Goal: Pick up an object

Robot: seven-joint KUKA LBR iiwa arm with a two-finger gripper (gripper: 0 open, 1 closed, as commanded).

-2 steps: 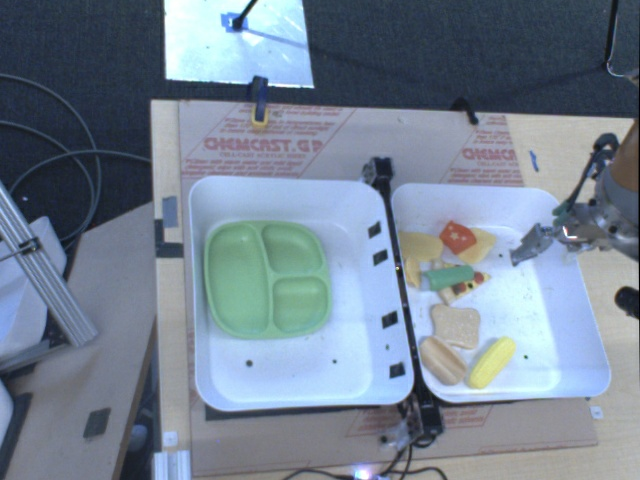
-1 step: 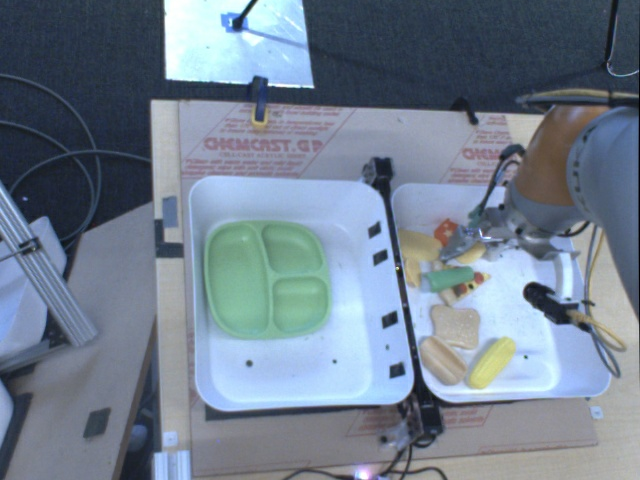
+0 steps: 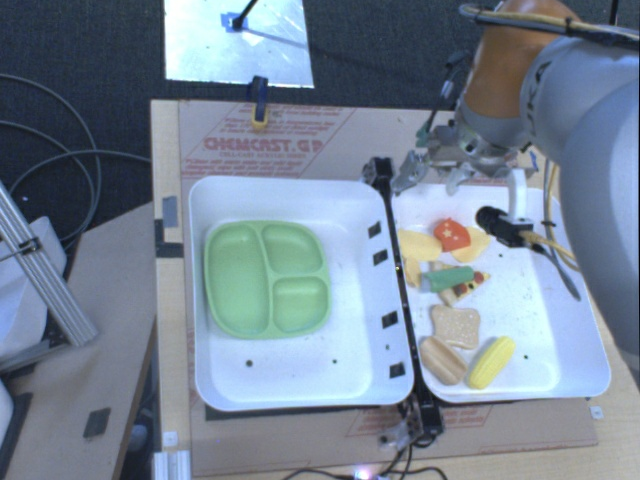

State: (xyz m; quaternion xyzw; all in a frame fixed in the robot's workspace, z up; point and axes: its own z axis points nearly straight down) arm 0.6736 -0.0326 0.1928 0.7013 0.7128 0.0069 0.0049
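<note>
White plastic makes up both shallow bins, set side by side on a cardboard sheet (image 3: 270,133) that covers the worktop (image 3: 110,268). The left bin (image 3: 290,388) holds a pale green divided plate (image 3: 267,276) with three compartments, lying flat towards the bin's left side. The right bin (image 3: 560,368) holds a cluster of toy food. Nearest the divider is a pale yellow piece (image 3: 418,246), and just beside it, further right, a red-orange piece (image 3: 451,234) rests against another yellow piece (image 3: 472,248). Below these lies a small green and multicoloured item (image 3: 452,281), too small to name with certainty. Nearer the front edge sits a tan slice of toy bread (image 3: 456,325), with a hot-dog-like bun (image 3: 441,359) just below it and a yellow corn cob (image 3: 491,361) tilted beside the bun, the two close or touching. The grey arm (image 3: 590,118), with its orange band (image 3: 510,48), comes in from the right and hangs over the far part of the right bin. The hand (image 3: 440,168) sits at the bin's back edge near the divider, above and apart from the food cluster; whether it is open or closed I cannot tell, as it is dark and partly masked by the wrist hardware. No food piece appears caught in it. A black fitting (image 3: 500,223) and cables trail from the arm over the right bin's far side. Beyond the bins, a shiny metal sheet (image 3: 238,28) lies on the dark floor.
</note>
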